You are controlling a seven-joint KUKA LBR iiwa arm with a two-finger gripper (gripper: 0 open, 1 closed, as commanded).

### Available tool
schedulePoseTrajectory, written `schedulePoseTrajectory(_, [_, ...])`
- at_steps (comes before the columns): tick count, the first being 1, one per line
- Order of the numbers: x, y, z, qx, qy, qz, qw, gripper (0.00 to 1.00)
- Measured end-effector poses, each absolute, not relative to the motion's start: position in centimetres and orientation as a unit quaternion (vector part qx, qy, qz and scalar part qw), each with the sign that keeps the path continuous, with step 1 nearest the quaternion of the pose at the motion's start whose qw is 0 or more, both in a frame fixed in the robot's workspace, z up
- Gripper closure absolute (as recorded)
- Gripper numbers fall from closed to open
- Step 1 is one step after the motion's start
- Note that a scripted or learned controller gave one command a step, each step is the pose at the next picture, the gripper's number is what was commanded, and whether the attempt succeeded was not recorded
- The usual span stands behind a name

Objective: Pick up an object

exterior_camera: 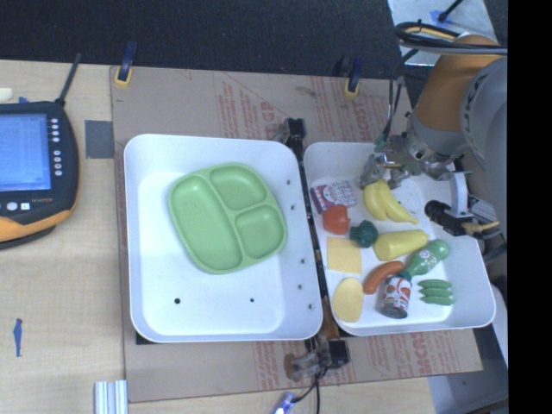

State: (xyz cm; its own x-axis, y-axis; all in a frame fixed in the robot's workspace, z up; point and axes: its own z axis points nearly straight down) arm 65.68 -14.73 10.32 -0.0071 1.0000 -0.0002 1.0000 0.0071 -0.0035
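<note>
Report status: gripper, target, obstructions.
Gripper low over right bin's far corner, nothing visibly held. Toy banana closest, lying loose. Toy food crowded alongside.

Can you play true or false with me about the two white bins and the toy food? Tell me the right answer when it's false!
1. The green plate lies in the left bin. True.
2. The plate has three sections. True.
3. The banana is on the green plate. False: it lies in the right bin, near the end effector.
4. The right bin holds one toy. False: it holds many, such as a tomato, a sausage and a small can.
5. The arm comes in over the left bin. False: it comes in over the right bin.
</note>
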Motion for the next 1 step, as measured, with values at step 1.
schedulePoseTrajectory(1, [65.71,-7.57,19.34,-0.705,-0.709,-0.0004,0.001,1.00])
